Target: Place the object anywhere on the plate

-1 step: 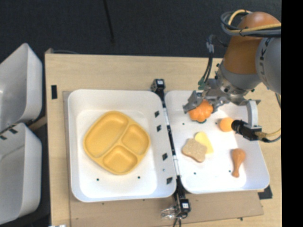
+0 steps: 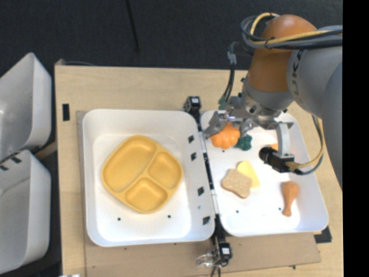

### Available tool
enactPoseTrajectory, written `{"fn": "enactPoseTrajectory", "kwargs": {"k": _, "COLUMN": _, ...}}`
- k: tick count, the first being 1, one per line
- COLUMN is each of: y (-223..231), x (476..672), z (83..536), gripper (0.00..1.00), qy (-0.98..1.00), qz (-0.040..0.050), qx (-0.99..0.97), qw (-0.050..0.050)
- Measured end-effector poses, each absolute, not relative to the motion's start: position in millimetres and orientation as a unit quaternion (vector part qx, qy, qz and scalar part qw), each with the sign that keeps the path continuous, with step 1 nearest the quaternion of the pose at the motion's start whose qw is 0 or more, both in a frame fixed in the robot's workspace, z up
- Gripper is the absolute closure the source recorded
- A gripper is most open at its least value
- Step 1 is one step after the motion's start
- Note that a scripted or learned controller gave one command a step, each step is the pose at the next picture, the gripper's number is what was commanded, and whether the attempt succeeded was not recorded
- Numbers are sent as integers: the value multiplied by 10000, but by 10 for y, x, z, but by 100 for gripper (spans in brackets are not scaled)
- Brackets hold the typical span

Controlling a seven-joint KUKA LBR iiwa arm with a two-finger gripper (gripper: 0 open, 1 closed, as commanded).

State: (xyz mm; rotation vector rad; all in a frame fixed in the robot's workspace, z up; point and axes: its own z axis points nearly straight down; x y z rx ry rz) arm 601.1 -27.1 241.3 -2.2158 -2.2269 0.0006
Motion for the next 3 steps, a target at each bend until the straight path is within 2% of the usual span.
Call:
{"fn": "enactPoseTrajectory", "kwargs": {"k": 1, "y": 210, "x": 6228, "z": 2483, "gripper": 100, "qy": -7097, "qz": -16, "qx": -7045, "qw": -2}}
{"fn": "enactPoseTrajectory", "kwargs": {"k": 2, "y": 748, "x": 6338, "z": 2346, "gripper": 100, "qy": -7093, "qz": -2, "qx": -7049, "qw": -4}}
{"fn": "enactPoseTrajectory", "kwargs": {"k": 3, "y": 716, "x": 6334, "z": 2353, "gripper": 0, "qy": -7081, "qz": 4, "qx": -7061, "qw": -7}}
